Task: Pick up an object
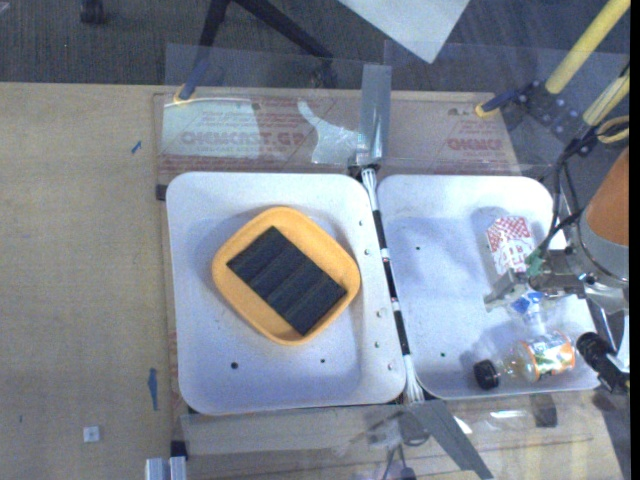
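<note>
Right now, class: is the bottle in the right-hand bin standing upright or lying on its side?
Lying on its side. The bottle stretches along the floor of the right bin, black cap pointing left.

Position: fixed overhead, above bench
Facing: down, slanted
Range: moderate; both bins framed
Arm: enters from right

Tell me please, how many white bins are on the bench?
2. The left bin holds a yellow tray with a dark ridged insert. The right bin holds a bottle and a red-and-white packet, near the pincer.
</note>
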{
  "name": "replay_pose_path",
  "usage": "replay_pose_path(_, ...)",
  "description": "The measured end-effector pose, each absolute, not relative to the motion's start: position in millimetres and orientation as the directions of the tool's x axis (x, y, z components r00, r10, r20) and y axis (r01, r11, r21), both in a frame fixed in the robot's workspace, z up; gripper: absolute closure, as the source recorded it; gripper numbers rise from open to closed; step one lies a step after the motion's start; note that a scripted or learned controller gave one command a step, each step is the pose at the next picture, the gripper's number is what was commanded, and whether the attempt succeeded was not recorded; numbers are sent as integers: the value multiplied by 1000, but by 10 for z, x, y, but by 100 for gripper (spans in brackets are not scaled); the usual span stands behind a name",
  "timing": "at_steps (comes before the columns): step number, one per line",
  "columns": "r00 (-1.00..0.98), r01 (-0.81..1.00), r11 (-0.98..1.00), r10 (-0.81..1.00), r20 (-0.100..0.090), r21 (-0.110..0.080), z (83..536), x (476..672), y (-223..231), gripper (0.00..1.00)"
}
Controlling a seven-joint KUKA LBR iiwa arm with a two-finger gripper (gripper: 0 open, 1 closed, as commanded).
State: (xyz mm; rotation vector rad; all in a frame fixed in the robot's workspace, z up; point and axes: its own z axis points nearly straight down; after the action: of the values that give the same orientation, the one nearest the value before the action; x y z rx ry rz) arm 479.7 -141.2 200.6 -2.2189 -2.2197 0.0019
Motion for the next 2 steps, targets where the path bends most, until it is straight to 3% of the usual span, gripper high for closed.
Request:
replay_pose_path(1,352,936,-352,936,-1,1,2067,4790,-1647,0)
replay_pose_path(2,241,969,-240,971,-5,48,1288,5538,-1676,0)
